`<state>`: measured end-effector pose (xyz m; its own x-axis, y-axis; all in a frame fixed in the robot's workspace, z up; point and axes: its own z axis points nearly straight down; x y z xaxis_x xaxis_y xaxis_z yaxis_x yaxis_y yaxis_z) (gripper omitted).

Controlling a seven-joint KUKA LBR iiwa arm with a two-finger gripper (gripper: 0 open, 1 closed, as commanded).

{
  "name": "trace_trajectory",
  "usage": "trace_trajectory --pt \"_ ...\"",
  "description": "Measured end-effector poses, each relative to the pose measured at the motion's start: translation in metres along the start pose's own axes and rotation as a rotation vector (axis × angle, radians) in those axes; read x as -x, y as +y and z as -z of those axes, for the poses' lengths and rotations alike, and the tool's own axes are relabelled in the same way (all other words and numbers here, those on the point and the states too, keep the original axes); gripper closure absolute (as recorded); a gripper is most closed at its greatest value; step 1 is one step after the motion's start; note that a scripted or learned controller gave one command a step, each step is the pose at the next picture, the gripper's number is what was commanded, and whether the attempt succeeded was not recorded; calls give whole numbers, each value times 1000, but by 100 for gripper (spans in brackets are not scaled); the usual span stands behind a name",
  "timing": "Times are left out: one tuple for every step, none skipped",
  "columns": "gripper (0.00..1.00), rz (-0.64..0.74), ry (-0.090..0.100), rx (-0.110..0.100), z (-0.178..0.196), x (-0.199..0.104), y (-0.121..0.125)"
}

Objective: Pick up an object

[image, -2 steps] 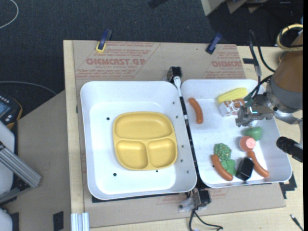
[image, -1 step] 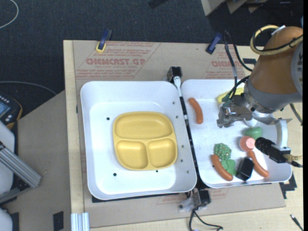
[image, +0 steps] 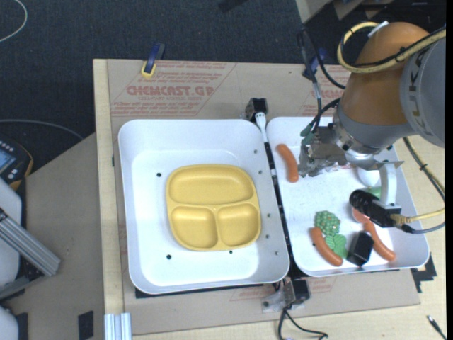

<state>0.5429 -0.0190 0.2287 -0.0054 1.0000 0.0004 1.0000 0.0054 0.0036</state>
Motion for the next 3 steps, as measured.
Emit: trace_trajectory --pt "100 0 1 -1 5 -39 -2" --pt "100 -7 -1 -7 -13 -27 4" --pt "100 -4 -1 -2 -5 -39 7"
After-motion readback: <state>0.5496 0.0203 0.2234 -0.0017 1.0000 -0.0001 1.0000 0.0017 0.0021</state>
